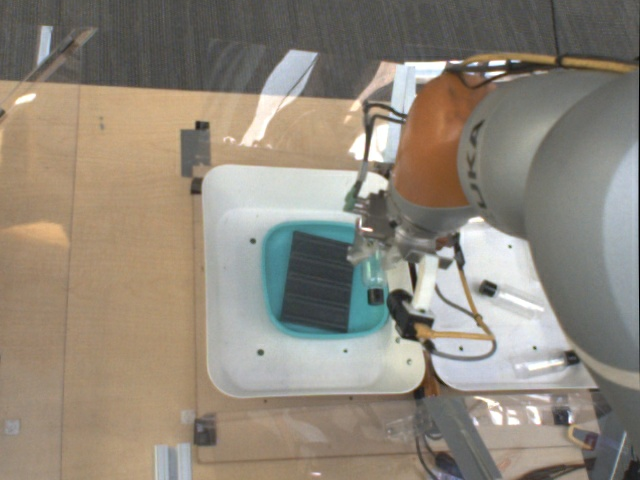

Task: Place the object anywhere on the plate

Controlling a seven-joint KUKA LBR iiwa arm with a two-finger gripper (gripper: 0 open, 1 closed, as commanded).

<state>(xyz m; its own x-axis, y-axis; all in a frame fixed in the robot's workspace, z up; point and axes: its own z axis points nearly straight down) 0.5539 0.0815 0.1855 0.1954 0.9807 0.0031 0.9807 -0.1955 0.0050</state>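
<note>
- We see the dark ribbed object [318, 282] lying flat on the teal plate [275, 268], in the middle of the left bin [230, 368].
- The gripper [372, 268] hangs over the plate's right edge; its grasp we cannot tell.
- We judge the object light, stiff and thin, best taken across its long edges.

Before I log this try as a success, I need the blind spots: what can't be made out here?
- Gripper: the wrist covers the fingers, so open or shut is unclear.
- Teal plate: its right rim sits under the gripper.
- Right bin: mostly hidden by the arm; the small clear items in it are too small to identify.
</note>
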